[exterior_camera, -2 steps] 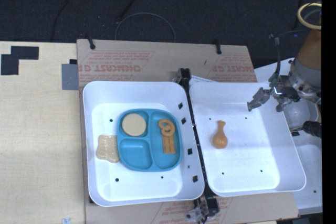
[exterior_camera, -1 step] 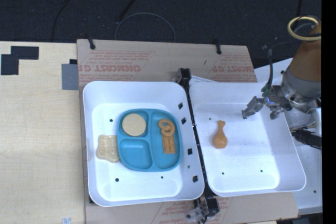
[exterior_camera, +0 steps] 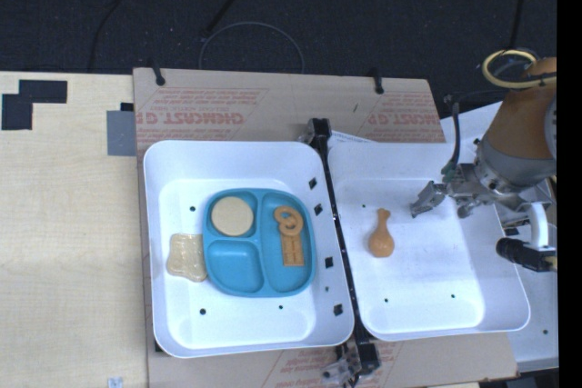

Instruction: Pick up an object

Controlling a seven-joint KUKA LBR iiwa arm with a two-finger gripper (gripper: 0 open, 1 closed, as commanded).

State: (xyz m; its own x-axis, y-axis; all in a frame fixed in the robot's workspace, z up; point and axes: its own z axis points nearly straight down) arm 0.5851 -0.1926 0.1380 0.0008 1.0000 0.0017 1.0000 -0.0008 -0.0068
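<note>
tan pear-shaped piece (exterior_camera: 381, 234) alone in right bin (exterior_camera: 455, 304)

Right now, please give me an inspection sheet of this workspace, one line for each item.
Surface: two white bins, left bin and right bin, on cardboard.
Job's things: orange pear-shaped toy in right bin, lying free.
Clutter: blue tray in left bin with round disc and tan key shape; pale piece beside the tray.
Claw: claw over right bin, right of the toy, holding nothing.
Cables: black cables on dark floor behind.
Surroundings: wooden bench.
</note>
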